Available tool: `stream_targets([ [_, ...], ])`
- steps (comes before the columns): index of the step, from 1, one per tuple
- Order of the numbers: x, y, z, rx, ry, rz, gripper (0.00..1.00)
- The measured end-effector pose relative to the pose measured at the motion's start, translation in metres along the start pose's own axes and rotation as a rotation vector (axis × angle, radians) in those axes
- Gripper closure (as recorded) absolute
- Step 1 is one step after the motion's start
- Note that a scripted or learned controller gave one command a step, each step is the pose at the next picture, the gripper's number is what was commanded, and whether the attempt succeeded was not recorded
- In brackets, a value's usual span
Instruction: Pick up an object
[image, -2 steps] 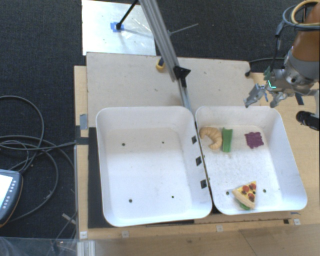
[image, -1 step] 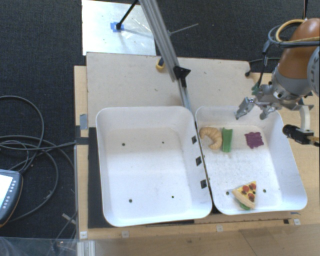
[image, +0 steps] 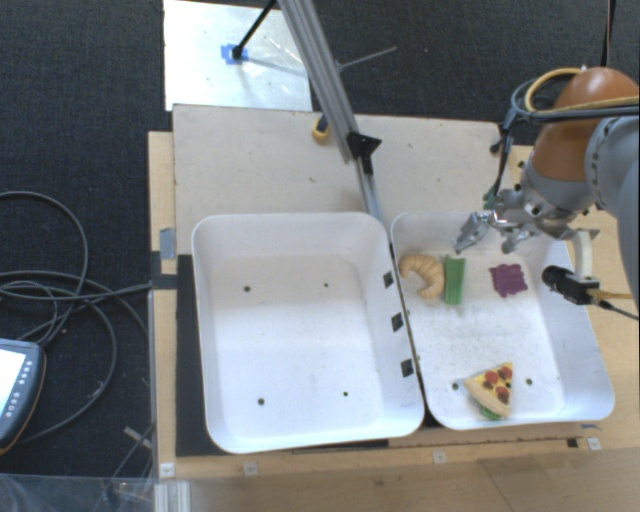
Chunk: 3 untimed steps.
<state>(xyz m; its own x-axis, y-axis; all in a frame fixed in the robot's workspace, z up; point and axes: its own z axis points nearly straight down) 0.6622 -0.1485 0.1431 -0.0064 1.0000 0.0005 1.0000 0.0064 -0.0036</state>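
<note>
You are looking down at a slant on a pale wooden counter (image: 250, 160) that carries two shallow white plastic bins side by side. The left bin (image: 215, 250) is the larger in view. The right bin (image: 590, 385) holds four small toy foods. Near its upper left lies a tan, curved croissant (image: 424, 273), and touching its right side stands a small green block-shaped piece (image: 455, 280), roughly upright in the picture. A little to the right, apart from both, sits a flat purple piece with a ragged edge (image: 508, 279). Near the bin's front edge, well apart from the others, lies a wedge of toy pizza with red dots and a yellow crust (image: 492, 387).

The grey arm with its orange band (image: 585, 120) reaches in from the right. Its metal two-finger jaws (image: 490, 230) hang over the back of the right bin, above and between the green block and the purple piece. The jaws appear spread apart, with nothing between them. A slanted grey metal pole (image: 330, 85) crosses the counter behind the bins.
</note>
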Motion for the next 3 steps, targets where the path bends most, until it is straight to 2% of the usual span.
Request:
stream_targets([
  [1,0.001,0.000,0.052,-0.001,0.000,0.000,0.00],
  [2,0.000,0.002,0.037,-0.008,-0.001,-0.003,1.00],
  [3,-0.003,-0.002,-0.009,-0.010,-0.002,0.005,1.00],
])
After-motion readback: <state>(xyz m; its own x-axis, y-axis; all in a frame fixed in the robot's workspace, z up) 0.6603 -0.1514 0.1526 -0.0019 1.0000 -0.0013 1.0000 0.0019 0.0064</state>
